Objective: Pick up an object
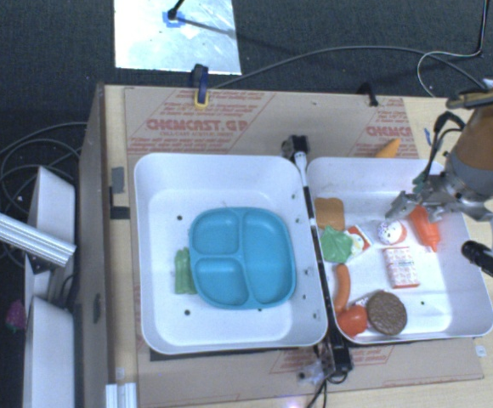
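My gripper point(406, 206) hangs low over the upper right part of the right bin point(459, 313). An orange carrot-like piece point(424, 228) lies just below and right of it. A small white round item point(389, 232) sits just below it. Further toward the front lie a red and white packet point(401, 268), a brown round cookie point(387, 312), a red tomato point(354, 320) and an orange-red sausage point(342, 284). A green leafy piece point(336, 245) and a tan bread slice point(330, 213) rest by the bin's left wall. Nothing shows held in the gripper.
The left bin point(157, 228) holds a blue divided plate point(242, 256) with a green item point(183, 271) at its left side. An orange piece point(388, 149) lies on the cardboard behind the right bin. A black part of the arm point(484, 257) sticks out over the right bin's right edge.
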`<state>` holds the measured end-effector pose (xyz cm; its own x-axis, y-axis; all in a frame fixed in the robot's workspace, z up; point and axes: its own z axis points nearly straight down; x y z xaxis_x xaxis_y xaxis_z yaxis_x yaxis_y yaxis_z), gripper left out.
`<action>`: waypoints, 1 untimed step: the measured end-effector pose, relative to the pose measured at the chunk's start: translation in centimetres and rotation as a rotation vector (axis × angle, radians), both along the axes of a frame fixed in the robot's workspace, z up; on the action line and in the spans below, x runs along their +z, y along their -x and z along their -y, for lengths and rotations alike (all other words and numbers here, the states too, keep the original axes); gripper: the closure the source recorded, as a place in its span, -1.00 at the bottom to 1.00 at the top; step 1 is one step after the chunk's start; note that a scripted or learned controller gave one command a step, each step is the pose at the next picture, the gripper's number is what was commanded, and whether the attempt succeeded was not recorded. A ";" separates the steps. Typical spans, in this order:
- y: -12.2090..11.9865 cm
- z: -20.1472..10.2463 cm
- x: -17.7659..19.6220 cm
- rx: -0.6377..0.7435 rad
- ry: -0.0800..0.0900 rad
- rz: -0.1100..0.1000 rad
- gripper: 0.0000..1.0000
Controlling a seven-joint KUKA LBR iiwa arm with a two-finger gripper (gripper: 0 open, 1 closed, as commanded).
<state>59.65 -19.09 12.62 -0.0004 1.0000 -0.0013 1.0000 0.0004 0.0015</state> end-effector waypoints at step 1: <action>-7.3 1.4 -4.0 0.004 -0.002 0.002 -1.00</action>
